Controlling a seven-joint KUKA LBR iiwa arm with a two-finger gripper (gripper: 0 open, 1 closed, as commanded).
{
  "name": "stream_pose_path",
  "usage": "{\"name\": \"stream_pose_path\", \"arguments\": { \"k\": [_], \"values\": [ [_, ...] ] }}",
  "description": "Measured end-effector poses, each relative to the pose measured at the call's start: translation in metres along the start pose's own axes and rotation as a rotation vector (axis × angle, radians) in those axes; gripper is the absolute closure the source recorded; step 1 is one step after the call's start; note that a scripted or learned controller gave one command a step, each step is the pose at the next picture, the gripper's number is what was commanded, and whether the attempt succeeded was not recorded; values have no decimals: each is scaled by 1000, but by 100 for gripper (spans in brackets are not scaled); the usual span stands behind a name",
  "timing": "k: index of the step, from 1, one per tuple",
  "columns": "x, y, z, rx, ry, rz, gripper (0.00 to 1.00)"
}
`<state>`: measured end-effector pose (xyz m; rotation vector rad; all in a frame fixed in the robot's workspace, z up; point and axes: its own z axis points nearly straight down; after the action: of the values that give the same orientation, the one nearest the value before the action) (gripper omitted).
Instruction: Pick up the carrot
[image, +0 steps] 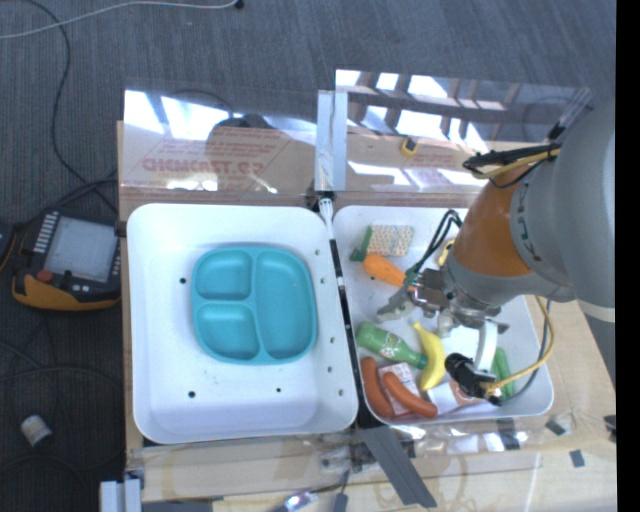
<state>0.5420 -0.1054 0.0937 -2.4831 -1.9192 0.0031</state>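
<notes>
From the overhead camera I've got both white bins on the desk (240, 185) in front of me. The left bin (160, 330) carries a teal divided plate (255, 303), sitting roughly in its middle. The right bin (530, 385) is the busy one. The carrot (384, 269) lies in its upper left part, orange with a green top, just below a small green-and-white packet (387, 240). Lower down I see a green bottle (390, 345), a banana (432, 358) curving beside it, and two sausages (392, 392) along the near edge.

The grey arm (540, 235) with its orange band comes in from the right and hangs over the bin's centre. The gripper (425, 295) sits just right of the carrot, close by it, with nothing visibly between the fingers. I cannot tell whether the fingers are spread or pressed together. On the floor to the left lies an orange-edged handheld pendant (65, 262).
</notes>
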Motion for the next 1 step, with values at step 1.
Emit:
{"name": "stream_pose_path", "arguments": {
  "k": [1],
  "values": [
    [0, 62, 4, -13, 0, -98, 0]
  ]
}}
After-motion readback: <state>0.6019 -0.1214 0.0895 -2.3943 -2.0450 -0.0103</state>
